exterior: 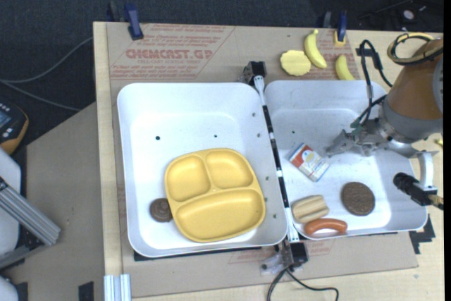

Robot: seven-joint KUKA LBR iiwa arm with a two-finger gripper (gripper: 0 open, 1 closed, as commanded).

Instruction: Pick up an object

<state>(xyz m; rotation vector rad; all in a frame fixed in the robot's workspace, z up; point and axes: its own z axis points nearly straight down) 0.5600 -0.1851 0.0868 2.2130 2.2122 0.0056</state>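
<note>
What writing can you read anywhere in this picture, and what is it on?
"CHEMCAST GP": large red print on the brown board behind the left bin.
Smaller red lines around it: too blurred to read.
Small carton in the right bin: printing too small to read.
</note>
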